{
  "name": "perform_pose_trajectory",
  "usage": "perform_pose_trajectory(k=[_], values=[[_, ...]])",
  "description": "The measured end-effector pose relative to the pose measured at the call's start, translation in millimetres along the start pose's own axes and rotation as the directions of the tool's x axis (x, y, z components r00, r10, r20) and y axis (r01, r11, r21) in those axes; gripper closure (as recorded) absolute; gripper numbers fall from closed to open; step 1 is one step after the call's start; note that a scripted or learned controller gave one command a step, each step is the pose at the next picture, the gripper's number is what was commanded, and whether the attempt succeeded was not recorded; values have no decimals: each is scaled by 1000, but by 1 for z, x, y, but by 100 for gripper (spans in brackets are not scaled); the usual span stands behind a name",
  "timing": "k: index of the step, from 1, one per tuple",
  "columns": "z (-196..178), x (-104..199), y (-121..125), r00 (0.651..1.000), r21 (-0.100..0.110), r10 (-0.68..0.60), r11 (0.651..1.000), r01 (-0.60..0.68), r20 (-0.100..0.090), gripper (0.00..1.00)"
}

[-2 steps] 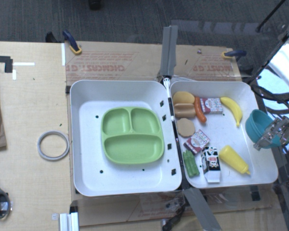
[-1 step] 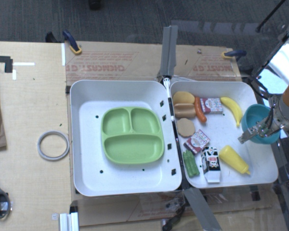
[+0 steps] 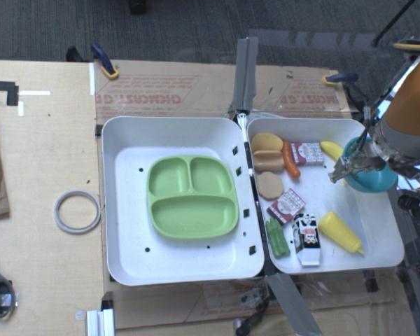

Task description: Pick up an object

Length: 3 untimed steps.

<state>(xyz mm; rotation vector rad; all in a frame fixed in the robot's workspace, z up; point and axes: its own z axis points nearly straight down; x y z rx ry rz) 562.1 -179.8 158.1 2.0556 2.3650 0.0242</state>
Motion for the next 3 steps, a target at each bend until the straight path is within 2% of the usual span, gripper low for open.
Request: perform_pose_trajectory(k=[1,2,3], values=[[-42,-18,86,993,18,-117,993,117,4,100],[-20,-12,105,956,1,292,956,-292,-7,100],[-20,13,83,863,16,505,863,-505,14,100]])
